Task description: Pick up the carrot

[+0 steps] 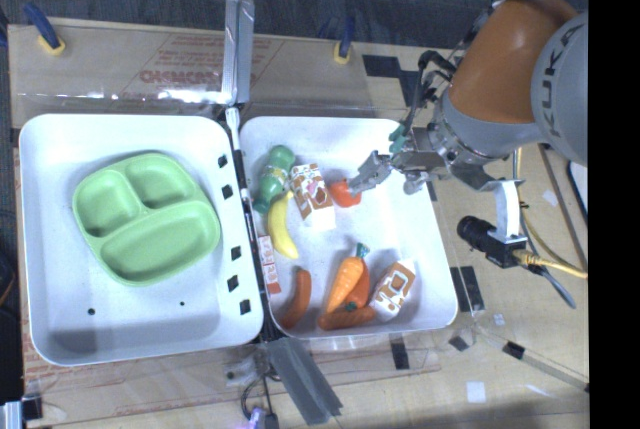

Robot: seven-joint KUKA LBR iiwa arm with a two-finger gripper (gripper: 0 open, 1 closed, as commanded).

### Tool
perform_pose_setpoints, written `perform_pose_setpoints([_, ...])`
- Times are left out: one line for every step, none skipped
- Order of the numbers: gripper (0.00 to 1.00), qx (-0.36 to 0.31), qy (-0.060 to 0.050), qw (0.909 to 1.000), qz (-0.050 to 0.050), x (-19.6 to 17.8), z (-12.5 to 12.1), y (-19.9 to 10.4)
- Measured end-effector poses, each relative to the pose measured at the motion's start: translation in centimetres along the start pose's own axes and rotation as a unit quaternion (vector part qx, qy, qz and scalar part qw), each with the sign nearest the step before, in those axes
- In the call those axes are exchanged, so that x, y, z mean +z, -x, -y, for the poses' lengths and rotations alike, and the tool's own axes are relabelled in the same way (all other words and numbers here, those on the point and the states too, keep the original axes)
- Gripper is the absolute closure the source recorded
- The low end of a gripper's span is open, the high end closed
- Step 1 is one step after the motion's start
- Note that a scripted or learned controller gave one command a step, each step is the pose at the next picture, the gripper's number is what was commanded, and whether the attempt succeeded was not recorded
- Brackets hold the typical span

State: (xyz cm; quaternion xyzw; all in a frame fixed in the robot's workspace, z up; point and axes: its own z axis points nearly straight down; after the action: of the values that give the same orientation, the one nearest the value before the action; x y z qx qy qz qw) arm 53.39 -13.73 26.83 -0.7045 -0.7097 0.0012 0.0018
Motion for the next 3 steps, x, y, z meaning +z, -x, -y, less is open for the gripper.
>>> perform_pose_setpoints([0.00,-0.112,0.000,0.9937,0.000,14.8,3.5,0.4])
perform_pose_setpoints([1.00,-0.115,0.000,0.9933,0.000,13.8,3.5,0.4])
perform_pose_setpoints([0.00,-0.115,0.000,0.9933,0.000,13.8,3.5,0.3])
